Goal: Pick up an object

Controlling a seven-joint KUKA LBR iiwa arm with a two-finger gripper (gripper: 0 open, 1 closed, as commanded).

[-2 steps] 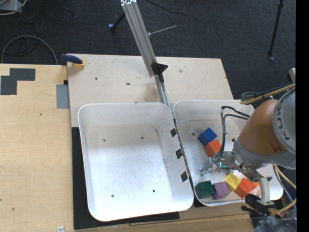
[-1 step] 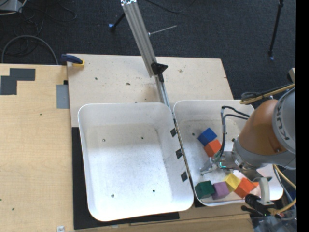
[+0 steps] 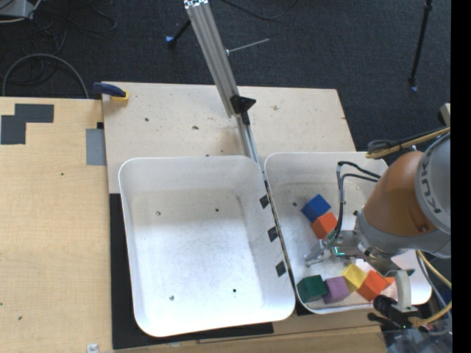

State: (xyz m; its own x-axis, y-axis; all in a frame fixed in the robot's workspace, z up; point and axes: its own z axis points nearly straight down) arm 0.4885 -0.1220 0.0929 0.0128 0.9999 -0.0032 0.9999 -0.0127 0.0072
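green block (image 3: 312,287) and purple block (image 3: 336,289) share right bin (image 3: 294,169).

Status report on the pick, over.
Gripper low in right bin, nothing seen between fingers. Orange block and blue block just beyond. Green block nearby.

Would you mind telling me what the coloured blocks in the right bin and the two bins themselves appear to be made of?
The blue block, orange block, green block and purple block look like painted wood or foam: flat matte faces, solid colours, no glare; which one is unclear. The right bin and left bin look like moulded white plastic: smooth, rounded rims, thin walls, faint sheen.
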